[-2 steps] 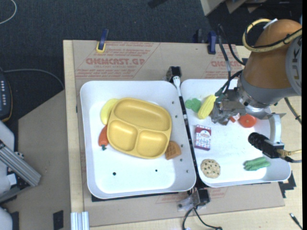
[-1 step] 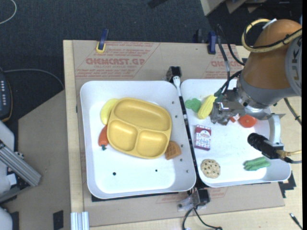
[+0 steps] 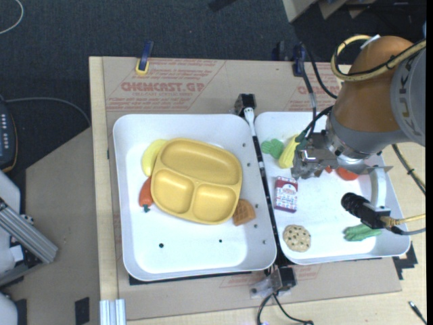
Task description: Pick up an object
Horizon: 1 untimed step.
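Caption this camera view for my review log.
Gripper over the right bin beside a yellow corn toy, carton and cookie nearby; yellow divided plate in the left bin.

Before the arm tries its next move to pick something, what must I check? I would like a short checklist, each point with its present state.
1. Gripper is above the right bin: ok.
2. Gripper is free of any object: cannot tell.
3. Yellow corn, close beside the gripper, is separate from the green piece: not ok, they seem to touch.
4. Red and white carton has bare floor all around it: ok.
5. Cookie offers height for a grasp: not ok, it lies flat, so it is probably a hard target.
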Available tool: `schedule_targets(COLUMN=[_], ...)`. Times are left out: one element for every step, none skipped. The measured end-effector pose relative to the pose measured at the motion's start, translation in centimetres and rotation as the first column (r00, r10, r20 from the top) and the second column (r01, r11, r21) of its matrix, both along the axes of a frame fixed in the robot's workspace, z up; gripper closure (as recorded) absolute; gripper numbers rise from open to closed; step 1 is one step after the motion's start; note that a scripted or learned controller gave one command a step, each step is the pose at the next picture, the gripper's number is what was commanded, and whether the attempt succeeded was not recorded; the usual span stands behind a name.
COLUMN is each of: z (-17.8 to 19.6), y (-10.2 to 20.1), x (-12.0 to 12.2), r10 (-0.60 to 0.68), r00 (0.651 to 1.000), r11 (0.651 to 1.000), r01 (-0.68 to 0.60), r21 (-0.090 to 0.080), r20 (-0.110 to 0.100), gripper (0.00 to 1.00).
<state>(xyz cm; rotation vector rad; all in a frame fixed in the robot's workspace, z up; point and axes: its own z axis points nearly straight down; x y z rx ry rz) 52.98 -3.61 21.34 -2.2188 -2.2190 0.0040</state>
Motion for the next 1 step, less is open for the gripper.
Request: schedule_targets(z=[1.05], y=[-0.87], x=[0.64], r10=[0.0], r00=[1.0], r11=[1.0], r01=[0.0], r21=[-0.002], r20=[0.007], gripper=[1.0])
